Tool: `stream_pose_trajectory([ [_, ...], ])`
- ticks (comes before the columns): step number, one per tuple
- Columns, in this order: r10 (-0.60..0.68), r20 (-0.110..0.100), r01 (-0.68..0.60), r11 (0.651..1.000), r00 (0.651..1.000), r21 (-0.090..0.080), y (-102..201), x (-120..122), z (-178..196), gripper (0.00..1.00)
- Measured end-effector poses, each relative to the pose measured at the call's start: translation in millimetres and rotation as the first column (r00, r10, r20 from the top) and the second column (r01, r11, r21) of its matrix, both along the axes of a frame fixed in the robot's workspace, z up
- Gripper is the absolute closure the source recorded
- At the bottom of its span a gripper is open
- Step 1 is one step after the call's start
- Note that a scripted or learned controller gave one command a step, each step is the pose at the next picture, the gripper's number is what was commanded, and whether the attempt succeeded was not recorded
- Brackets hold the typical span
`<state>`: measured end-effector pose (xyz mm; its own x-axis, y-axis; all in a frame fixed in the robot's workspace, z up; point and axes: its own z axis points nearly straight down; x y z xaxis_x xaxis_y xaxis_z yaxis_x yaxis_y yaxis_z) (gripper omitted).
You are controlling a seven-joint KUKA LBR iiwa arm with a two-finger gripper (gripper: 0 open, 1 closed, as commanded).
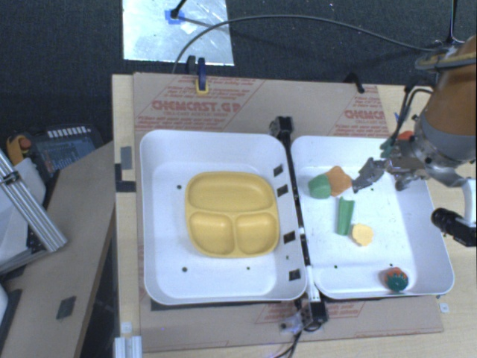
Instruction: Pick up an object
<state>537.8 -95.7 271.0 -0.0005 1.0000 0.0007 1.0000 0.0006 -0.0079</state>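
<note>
The end effector (367,176) hangs over the right bin (417,207), in its upper half, reaching in from the bin's right edge. Its grey fingers point toward the bin's left side and downward; whether they are spread or pressed together cannot be told, and nothing shows between them.

Just to the left of the fingertips lies an orange block (339,180), close to them but not clearly touching. Touching the orange block on its left is a short green cylinder (320,186), near the bin's left wall. Below the end effector, toward the middle of the bin, lies a longer green stick (345,215); its long axis runs nearly straight from the bin's far edge to its near edge, with a slight tilt, the upper end a little further right than the lower. A pale yellow piece (362,234) sits just beside the stick's lower end, on its right. Well apart from all these, near the bin's near right corner, rests a small round object in orange and green (395,278).

The left bin (160,200) holds a yellow divided tray (232,212) in its middle, with one wide compartment on the far side and two smaller ones on the near side. Both bins stand side by side on a cardboard sheet (246,99) on the desk.
</note>
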Motion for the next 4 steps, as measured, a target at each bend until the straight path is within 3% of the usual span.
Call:
stream_pose_trajectory([
  [1, 0.002, 0.010, -0.002, 1.000, 1.000, -0.001, 0.1, 1.8, 4.9, 0.00],
  [4, 0.000, 0.005, 0.000, 1.000, 1.000, 0.000, -16.0, -3.4, -149.3, 0.00],
])
